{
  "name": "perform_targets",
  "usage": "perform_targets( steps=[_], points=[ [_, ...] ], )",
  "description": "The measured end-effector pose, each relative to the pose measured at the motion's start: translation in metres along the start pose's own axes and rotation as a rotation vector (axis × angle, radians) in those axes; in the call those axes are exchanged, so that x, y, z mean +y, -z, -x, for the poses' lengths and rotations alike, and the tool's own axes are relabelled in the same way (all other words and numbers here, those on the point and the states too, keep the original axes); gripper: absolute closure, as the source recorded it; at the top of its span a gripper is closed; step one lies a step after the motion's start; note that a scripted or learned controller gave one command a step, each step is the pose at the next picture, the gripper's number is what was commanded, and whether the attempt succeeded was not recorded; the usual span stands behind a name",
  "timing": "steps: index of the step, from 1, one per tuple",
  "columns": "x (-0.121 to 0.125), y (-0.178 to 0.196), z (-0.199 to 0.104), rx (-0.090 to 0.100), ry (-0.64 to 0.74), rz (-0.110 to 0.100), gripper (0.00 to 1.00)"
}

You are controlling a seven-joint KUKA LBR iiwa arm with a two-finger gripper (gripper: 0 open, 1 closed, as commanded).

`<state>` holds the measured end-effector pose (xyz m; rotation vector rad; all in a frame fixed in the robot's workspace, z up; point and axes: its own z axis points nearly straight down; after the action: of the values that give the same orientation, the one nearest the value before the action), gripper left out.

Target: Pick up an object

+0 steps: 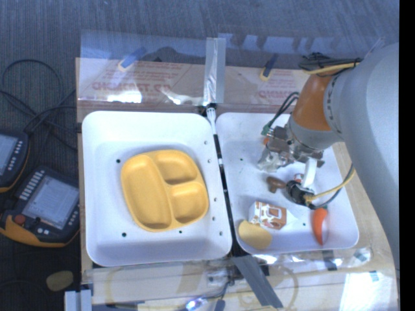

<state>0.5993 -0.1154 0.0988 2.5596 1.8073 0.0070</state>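
Camera view: gripper (283, 157) low in right bin (243, 138), grip state indeterminate. Four loose objects lie nearby: brown lump (276, 183), printed carton (269, 216), rounded yellow piece (254, 234), orange carrot-shaped item (320, 225). Left bin (97, 173) holds one glossy yellow three-compartment tray (164, 188).

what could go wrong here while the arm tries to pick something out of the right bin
1. The gripper sits low in the right bin, above a small brown object; that piece is small and may slip away.
2. A yellow cable loops from the wrist near the orange carrot-like toy, so it might snag or drag it.
3. The small carton and yellow round piece lie touching, so a grasp there could catch both.
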Motion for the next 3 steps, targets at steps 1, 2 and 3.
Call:
perform_targets(
  steps=[1, 2, 3],
  points=[
    [-0.022, -0.006, 0.018, 0.003, 0.104, 0.011, 1.0],
    [-0.106, -0.006, 0.029, 0.004, -0.005, 0.009, 1.0],
    [-0.048, 0.084, -0.029, -0.006, -0.357, -0.012, 1.0]
  ],
)
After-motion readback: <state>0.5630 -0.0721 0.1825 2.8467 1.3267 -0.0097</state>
